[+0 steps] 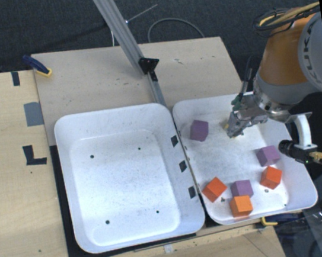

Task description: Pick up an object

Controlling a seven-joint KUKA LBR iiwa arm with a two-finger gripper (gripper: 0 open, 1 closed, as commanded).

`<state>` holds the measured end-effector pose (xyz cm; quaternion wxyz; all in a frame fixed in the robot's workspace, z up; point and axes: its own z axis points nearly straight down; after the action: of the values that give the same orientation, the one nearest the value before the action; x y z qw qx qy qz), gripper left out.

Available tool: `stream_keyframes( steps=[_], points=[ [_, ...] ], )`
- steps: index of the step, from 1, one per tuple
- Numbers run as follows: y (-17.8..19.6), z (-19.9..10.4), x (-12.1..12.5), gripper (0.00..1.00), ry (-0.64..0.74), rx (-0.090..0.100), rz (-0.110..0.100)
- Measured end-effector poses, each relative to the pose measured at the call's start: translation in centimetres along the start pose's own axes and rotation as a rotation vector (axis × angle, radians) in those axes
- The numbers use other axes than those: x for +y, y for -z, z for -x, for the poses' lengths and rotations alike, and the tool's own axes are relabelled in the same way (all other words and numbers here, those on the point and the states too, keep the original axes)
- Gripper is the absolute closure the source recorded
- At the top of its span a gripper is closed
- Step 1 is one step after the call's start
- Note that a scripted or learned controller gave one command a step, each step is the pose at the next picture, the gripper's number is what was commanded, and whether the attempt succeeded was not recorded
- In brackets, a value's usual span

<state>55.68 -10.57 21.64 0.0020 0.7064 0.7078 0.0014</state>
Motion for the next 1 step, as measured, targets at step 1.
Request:
stream_keyframes(
  steps=[1],
  points=[
    [1.03,-5.14,1.06,1.0,0.005,0.003,-0.005]
  ],
)
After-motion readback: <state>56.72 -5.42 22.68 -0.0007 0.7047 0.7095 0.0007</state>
